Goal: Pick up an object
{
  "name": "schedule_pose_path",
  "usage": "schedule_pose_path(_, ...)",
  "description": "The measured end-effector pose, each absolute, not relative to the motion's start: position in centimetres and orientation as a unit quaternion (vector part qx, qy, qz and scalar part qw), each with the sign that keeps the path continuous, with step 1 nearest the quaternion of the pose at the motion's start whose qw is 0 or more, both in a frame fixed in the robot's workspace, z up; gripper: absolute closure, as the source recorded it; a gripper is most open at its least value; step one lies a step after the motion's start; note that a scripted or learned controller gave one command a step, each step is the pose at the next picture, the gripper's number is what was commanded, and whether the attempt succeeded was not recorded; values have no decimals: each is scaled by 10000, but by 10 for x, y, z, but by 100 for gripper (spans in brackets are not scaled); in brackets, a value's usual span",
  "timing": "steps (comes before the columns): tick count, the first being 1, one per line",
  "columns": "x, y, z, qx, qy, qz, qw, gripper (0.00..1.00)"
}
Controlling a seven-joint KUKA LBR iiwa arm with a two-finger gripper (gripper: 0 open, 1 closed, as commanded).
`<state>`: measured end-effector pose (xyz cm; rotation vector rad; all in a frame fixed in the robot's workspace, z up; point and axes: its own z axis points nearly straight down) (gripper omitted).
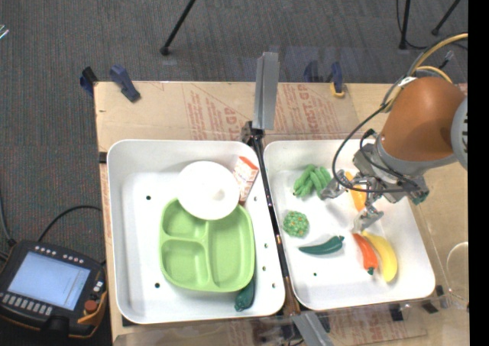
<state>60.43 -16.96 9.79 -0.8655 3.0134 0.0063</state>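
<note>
My gripper [350, 205] hangs low over the right bin [336, 302], at its right middle. Its two fingers are spread apart, one pointing left toward the green bean pods [313, 180] and one pointing down toward the banana [387, 258]. A small orange piece [357, 199] lies between the fingers, partly hidden by the wrist; it is not pinched. Beside the banana lies a red chili [367, 253]. A dark green pepper [322, 245] and a round green knobbly piece [296, 222] lie in the bin's middle.
The left bin [130, 260] holds a green divided tray [210, 257], a white plate [208, 190] overlapping its top, a small carton [246, 175] and a dark green item [244, 297] at its front rim. A teach pendant [50, 283] sits left of the bench.
</note>
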Motion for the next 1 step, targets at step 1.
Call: schedule_pose_path(1,594,-173,88,-2312,9729,10,13,0)
